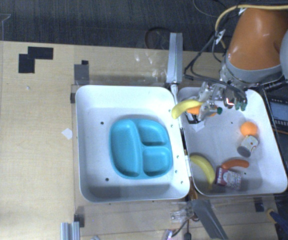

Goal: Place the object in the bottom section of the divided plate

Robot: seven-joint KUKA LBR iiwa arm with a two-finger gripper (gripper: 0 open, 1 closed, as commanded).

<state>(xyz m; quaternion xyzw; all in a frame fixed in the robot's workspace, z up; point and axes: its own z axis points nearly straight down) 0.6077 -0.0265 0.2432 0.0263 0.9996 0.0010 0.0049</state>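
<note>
A yellow banana (185, 108) hangs over the wall between the two bins, curving down to the left. My gripper (202, 105) is shut on its right end, with a small orange piece (194, 112) showing just below the fingers. The blue divided plate (140, 147) lies in the middle of the left bin (91, 134), below and to the left of the held banana. It has one long section on its left and two smaller ones on its right. Nothing lies on the plate.
The right bin (266, 181) holds a second banana (203, 167), an orange ball (249, 129), a small grey can (248, 145), a red sausage-like item (235, 163) and a dark red packet (229, 178). The arm's orange band (254, 34) looms over that bin's far side.
</note>
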